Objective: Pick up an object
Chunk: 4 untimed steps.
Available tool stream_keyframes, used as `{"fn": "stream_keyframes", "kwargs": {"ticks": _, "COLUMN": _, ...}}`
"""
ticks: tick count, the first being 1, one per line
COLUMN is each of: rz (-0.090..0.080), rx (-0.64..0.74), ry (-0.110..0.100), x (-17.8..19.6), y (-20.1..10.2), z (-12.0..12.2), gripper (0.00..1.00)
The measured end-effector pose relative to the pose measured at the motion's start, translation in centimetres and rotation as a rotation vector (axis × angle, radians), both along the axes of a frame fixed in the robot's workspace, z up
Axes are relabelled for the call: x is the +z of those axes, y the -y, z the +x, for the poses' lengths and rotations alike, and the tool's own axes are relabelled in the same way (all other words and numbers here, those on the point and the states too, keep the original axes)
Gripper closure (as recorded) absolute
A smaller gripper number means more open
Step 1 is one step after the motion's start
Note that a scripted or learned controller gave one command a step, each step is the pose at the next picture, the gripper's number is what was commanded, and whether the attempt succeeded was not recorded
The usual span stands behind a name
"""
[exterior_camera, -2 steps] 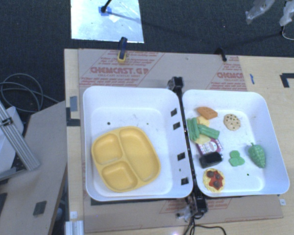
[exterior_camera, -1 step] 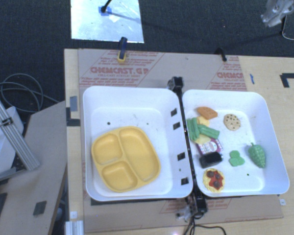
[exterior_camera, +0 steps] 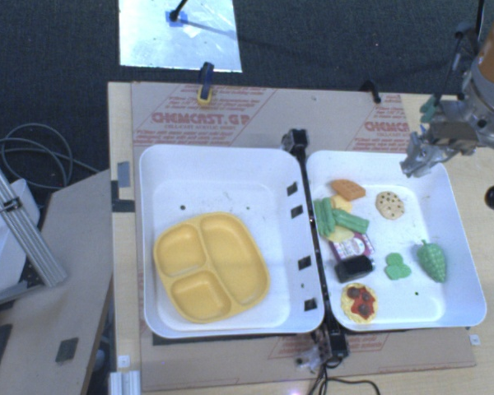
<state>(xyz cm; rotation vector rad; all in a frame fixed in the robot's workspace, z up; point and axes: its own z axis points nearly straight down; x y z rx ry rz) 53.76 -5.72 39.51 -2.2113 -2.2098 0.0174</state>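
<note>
Right bin [exterior_camera: 453, 212] contents: orange wedge [exterior_camera: 347, 190], speckled cookie [exterior_camera: 389, 205], green sticks [exterior_camera: 337, 217], pink-and-white packet [exterior_camera: 351, 244], black block [exterior_camera: 354, 267], pizza round [exterior_camera: 360, 301], green blob [exterior_camera: 397, 266], ribbed green fruit [exterior_camera: 432, 260], all lying flat

Toy food [exterior_camera: 370, 237] (rt bin [exterior_camera: 461, 303])

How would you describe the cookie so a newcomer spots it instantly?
Start at the right white bin, the one crowded with toy food. Look to its upper middle, right of the orange wedge. The cookie is the small pale round disc with dark speckles, the only beige speckled piece there.
</note>
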Motion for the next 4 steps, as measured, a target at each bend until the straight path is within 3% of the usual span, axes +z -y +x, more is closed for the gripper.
{"fn": "stream_keyframes", "kwargs": {"ticks": 1, "rz": -0.001, "rx": 0.008, "ry": 0.005, "x": -17.2, "y": -5.4, "z": -0.4, "gripper": 1.0}}
{"fn": "stream_keyframes", "kwargs": {"ticks": 2, "rz": -0.003, "rx": 0.007, "ry": 0.034, "x": -7.1, "y": -6.1, "z": 6.0, "gripper": 1.0}}
{"fn": "stream_keyframes", "kwargs": {"ticks": 3, "rz": -0.001, "rx": 0.011, "ry": 0.007, "x": -21.9, "y": -13.5, "z": 3.2, "gripper": 1.0}}
{"fn": "stream_keyframes", "kwargs": {"ticks": 4, "rz": -0.005, "rx": -0.007, "ry": 0.015, "x": -21.1, "y": -4.5, "z": -2.1, "gripper": 1.0}}
